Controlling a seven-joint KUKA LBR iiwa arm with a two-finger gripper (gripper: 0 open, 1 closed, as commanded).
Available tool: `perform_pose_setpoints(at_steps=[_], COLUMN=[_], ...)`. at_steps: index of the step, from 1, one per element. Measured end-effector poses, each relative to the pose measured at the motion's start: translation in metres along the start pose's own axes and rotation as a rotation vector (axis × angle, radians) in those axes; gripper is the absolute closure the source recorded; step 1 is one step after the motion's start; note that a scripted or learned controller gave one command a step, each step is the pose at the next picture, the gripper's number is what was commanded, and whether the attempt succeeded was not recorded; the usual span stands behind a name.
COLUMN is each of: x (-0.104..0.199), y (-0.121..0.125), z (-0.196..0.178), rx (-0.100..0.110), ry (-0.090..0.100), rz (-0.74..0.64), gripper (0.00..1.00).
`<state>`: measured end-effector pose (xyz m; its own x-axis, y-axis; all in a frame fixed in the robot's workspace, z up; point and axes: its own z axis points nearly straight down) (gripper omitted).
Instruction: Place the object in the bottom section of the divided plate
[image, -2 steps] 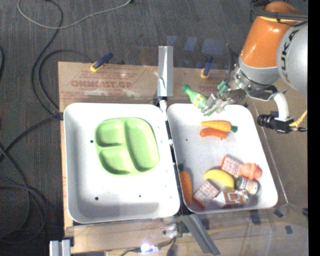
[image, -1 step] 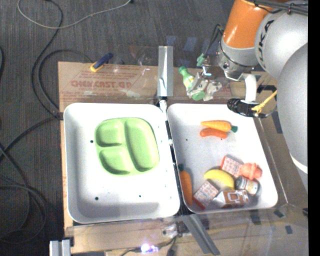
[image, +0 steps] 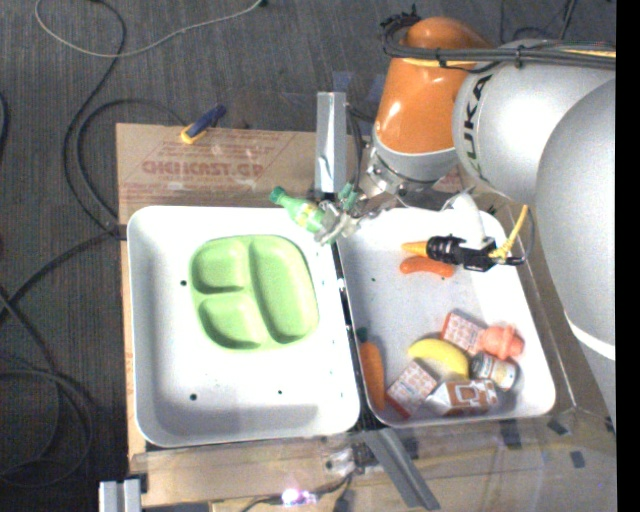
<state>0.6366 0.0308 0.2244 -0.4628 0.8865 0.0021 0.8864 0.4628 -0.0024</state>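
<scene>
- The end effector (image: 336, 219) looks clamped on the green bottle (image: 299, 209), holding it sideways above the left bin's (image: 160, 400) far right corner.
- The divided plate (image: 255, 292) lies nearby, its sections bare to receive the bottle.

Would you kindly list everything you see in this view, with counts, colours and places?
left bin: 1, white, left on the bench
right bin: 1, white, beside it
plate: 1, green, divided, in the left bin
bottle: 1, green, over the left bin's far right corner, held
pepper: 1, orange, far part of the right bin
banana: 1, yellow, near part of the right bin
carrot: 1, orange, right bin's near left edge
boxes: 3, red and white, around the banana
can: 1, silver, right of the banana
toy: 1, pink, beyond the can
cardboard: 1, brown, under the bins
clip: 1, blue and yellow, on the cardboard
arm: 1, grey and orange, from the right
gripper: 1, shut on the bottle
</scene>
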Motion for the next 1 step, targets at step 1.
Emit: perform_pose_setpoints(at_steps=[1], x=[-0.0001], y=[0.0001], z=[-0.0002], rx=[-0.001], ry=[0.0], rz=[0.0], gripper=[0.0])
